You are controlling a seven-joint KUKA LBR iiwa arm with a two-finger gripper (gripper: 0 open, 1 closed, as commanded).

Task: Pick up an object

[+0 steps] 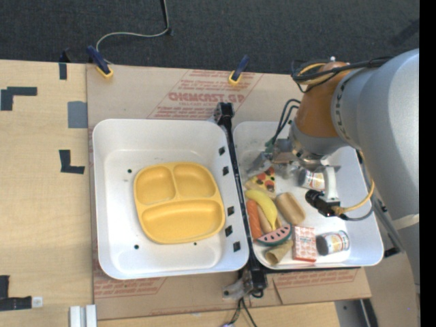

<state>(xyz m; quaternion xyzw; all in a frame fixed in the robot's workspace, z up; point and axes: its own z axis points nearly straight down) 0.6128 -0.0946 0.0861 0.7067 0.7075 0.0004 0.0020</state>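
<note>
Two white bins on the worktop [41, 203]. Left bin [109, 203]: we log one yellow divided plate [178, 201], open floor all round it. Right bin [364, 240]: banana [264, 206], carrot [255, 221], watermelon slice [278, 236], bread roll [291, 208], red-white box [304, 243], small can [332, 242], crowded toward the near-left rim. Gripper [272, 161] sits low just beyond the banana; whether open or closed, we cannot tell.

A jumble of toy food lies in the right bin [368, 247], along its left wall: a yellow banana [262, 204], an orange carrot [253, 219], a tan bread roll [290, 208], a watermelon slice [277, 236], a red-and-white carton [304, 242] and a small tin [333, 242] near the front edge.
</note>
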